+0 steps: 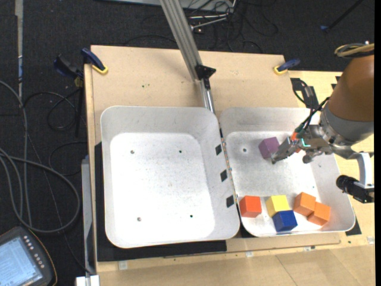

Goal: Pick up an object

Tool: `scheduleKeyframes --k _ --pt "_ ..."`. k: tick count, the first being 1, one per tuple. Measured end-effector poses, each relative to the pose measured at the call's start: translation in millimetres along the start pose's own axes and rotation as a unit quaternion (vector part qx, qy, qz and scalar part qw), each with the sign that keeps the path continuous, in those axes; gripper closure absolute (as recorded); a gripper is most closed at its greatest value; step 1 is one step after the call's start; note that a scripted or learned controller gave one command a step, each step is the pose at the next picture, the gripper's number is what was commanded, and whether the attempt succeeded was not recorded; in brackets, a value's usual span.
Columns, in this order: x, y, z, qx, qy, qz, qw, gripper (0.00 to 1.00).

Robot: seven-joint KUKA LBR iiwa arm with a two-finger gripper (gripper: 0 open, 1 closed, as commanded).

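The two-finger gripper [280,154] is seen low in the right white bin [250,225], just beside the small purple block [268,146]; whether it is clenched cannot be told. The approach step is judged in hand, and a firm closure and lift are called for next. 5 blocks, among them 1 blue cube [285,220], are clustered near the front wall

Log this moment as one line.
gripper beside purple block | grasp unconfirmed | right bin: orange, yellow, blue blocks along front edge
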State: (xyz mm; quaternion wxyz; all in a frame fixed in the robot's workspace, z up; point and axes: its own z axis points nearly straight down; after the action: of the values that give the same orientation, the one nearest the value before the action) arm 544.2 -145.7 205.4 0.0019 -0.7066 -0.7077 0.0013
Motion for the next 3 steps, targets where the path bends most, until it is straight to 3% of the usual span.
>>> scheduleKeyframes --k 1,3 --pt "-0.2 1.0 -2.3 -0.002 -0.001 0.001 1.0000 0.00" --pt "7.4 -1.6 112.0 -0.002 -0.001 0.001 1.0000 0.00"
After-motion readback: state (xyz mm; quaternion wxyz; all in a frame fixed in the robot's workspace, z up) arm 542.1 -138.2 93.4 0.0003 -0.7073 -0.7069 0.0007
